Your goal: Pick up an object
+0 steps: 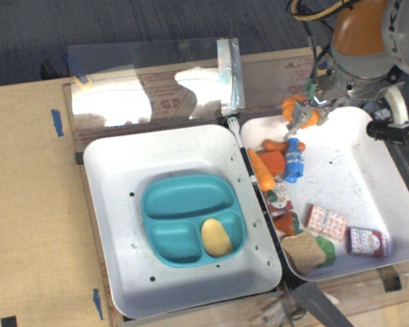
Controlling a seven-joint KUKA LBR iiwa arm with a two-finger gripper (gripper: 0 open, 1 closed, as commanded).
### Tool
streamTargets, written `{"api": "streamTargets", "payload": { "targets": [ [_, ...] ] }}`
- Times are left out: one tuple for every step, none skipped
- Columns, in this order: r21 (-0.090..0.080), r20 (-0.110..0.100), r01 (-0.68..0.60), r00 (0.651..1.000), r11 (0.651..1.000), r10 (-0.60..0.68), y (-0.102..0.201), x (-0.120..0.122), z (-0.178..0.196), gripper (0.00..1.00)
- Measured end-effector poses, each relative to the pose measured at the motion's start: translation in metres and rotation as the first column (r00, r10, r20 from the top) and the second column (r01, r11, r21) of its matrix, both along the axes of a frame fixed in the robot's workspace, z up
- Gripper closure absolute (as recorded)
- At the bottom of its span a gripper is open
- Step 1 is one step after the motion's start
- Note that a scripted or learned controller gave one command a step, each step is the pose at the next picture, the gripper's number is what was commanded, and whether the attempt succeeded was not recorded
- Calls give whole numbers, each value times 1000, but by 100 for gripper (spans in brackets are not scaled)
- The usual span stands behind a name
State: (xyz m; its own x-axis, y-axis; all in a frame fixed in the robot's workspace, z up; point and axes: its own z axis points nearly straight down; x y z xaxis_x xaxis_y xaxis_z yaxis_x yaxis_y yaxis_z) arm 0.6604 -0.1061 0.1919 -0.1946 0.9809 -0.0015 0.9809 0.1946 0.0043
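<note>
Two white bins side by side; left bin [112,211] bearing a teal tray [187,199] with a yellow potato [215,237]. Right bin [391,192] cluttered along its left wall. Gripper [305,112] over far-left corner, state unclear. Blue bottle [293,161] just below it, apart.

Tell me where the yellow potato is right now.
The potato lies in the teal tray's lower right compartment, inside the left bin.

Left bin [112,211]: tray [191,218] at centre, potato [215,237] in its front-right compartment. Right bin [390,184]: bottle [293,161] and carrot [261,172] at rear left; bread [305,250] front left; two cartons [326,222] [367,240] to its right.
</note>
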Motion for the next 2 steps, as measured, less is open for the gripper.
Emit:
{"api": "streamTargets", "payload": {
  "targets": [
    [2,-5,-171,985,985,171,56,-16,-7,100],
    [1,-2,-77,997,997,77,65,-13,-7,100]
  ]
}}
